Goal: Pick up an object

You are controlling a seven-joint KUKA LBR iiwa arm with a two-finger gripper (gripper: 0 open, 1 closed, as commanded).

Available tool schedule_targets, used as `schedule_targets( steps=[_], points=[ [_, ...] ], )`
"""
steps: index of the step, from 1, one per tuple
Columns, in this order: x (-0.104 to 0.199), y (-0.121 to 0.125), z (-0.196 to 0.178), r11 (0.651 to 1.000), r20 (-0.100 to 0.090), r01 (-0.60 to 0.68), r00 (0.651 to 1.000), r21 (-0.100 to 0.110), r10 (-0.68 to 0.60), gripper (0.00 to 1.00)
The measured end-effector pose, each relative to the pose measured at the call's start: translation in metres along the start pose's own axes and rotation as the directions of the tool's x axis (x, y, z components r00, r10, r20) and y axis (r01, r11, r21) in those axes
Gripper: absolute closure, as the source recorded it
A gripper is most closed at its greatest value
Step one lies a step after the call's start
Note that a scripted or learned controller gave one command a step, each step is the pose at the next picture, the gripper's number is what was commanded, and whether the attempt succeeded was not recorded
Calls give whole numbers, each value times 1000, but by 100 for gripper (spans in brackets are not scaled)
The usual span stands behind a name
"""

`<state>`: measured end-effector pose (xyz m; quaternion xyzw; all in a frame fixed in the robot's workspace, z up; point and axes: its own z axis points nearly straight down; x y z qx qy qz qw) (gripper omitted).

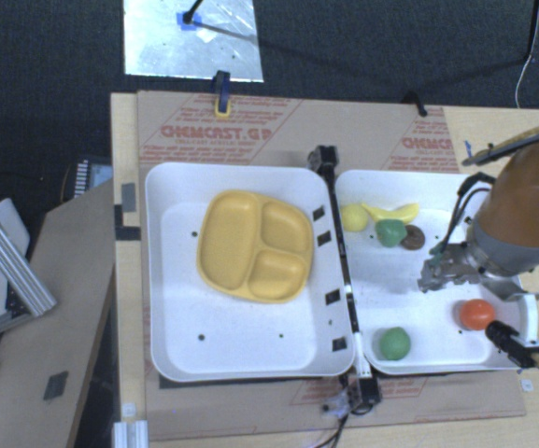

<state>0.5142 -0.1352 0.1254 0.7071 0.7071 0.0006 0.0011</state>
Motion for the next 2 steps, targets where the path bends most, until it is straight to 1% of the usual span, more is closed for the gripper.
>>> schedule_targets(
  steps=[1, 2],
  points=[
    [-3, 11, -52, 1000, 1, 4, 1000, -2, -4, 100],
    [-3, 13, -106, 1000, 1, 4, 1000, -5, -4, 100]
  ],
)
